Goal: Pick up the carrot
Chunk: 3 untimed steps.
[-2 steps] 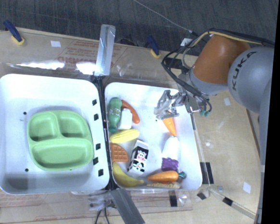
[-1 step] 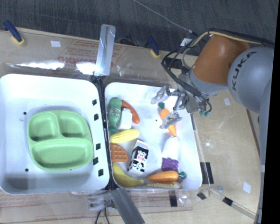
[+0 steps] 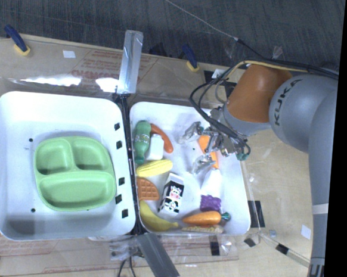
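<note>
The carrot [image 3: 202,217], orange with a small green top at its right end, lies along the front wall of the right bin [image 3: 245,188]. My gripper [image 3: 199,147] hangs over the upper middle of that bin, well behind the carrot and apart from it. Its two metal fingers [image 3: 192,131] stand apart, one toward the back and one toward the front. A small orange piece [image 3: 204,143] shows between them, and I cannot tell what it is. The grey arm with its orange band [image 3: 255,93] comes in from the right.
The right bin also holds a green bottle [image 3: 141,139], an orange curved piece [image 3: 164,139], corn [image 3: 154,167], a waffle [image 3: 147,189], a banana [image 3: 155,220], a cow-print carton [image 3: 172,197], purple grapes [image 3: 210,202] and a white bottle [image 3: 212,180]. A green divided plate [image 3: 74,172] sits in the left bin [image 3: 8,110].
</note>
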Available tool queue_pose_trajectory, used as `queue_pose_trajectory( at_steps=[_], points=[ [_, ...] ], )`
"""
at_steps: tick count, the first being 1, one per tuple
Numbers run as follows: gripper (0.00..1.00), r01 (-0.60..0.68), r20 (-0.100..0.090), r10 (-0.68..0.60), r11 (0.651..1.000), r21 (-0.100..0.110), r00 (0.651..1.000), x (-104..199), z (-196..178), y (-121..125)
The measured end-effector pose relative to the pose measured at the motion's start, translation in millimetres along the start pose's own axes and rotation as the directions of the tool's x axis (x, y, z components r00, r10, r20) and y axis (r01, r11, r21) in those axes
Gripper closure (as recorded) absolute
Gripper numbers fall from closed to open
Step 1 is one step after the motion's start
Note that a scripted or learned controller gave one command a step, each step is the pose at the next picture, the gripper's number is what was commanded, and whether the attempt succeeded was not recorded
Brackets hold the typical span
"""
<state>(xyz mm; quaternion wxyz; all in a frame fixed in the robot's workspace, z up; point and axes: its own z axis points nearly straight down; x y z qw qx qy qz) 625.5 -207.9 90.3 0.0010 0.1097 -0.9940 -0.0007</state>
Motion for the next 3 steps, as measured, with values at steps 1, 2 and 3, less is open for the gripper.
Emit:
queue_pose_trajectory(
  at_steps=[1, 2, 3],
  points=[
    [1.0, 0.006, 0.008, -0.006, 1.0, 0.004, 1.0, -4, -14, 1],
    [0.0, 0.007, 0.007, -0.007, 1.0, 0.004, 1.0, -4, -14, 1],
    [1.0, 0.011, 0.013, -0.011, 1.0, 0.006, 1.0, -6, -25, 2]
  ],
)
